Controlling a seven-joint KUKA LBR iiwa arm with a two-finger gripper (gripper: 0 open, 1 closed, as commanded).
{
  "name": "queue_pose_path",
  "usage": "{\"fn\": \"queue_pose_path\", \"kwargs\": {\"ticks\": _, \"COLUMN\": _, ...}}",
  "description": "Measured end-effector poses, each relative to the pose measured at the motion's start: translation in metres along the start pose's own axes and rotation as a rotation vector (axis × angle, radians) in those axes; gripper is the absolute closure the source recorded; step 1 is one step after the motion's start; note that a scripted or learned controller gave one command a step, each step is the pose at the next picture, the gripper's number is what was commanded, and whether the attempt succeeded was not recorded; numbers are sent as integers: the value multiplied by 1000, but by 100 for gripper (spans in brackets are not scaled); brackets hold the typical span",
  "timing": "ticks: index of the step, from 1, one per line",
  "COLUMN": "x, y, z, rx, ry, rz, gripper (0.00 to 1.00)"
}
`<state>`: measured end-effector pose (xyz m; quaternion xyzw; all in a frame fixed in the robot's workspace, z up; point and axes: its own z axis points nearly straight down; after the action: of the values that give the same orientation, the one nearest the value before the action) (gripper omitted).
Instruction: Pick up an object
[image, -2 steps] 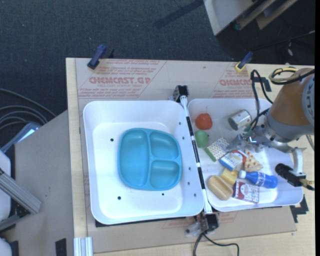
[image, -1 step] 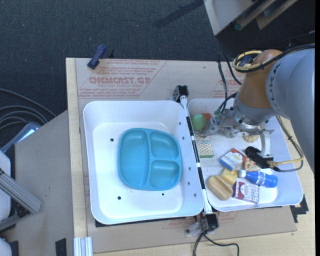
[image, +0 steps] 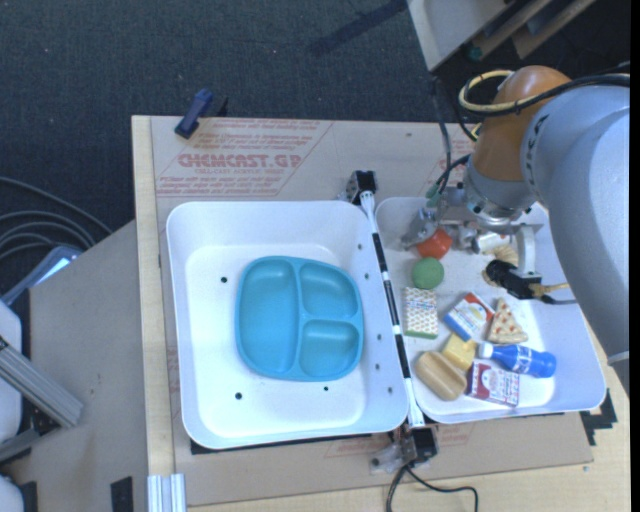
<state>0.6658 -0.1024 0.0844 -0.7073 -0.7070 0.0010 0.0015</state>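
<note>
The orange-red item (image: 435, 244) is lying in the right bin (image: 578, 396), just above the green ball (image: 429, 272) as the camera sees it, close to it but whether touching cannot be told. The gripper (image: 438, 228) is hanging directly over that item, on its far side from the green ball. Whether the claw is spread, pressed together or pinching anything cannot be told, and no hold on the item is being shown.

Just below the green ball a patterned packet (image: 420, 311) is lying flat. Below and right of the ball, a small blue-and-white carton (image: 467, 320) and a pizza slice (image: 506, 324) are sitting side by side. Further down from the ball, a yellow block (image: 459, 350) is resting against a bread loaf (image: 441, 373), with a blue bottle (image: 520, 360) lying on its side to their right and a red-and-white packet (image: 495, 384) just beneath the bottle.

Well to the left of the green ball, past the shared bin walls, a blue divided plate (image: 298, 318) is sitting in the middle of the left bin (image: 182, 235).
</note>
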Motion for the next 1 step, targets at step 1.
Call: {"fn": "queue_pose_path", "kwargs": {"ticks": 1, "x": 1, "y": 1, "z": -11, "rx": -2, "ry": -2, "rz": -2, "gripper": 100}}
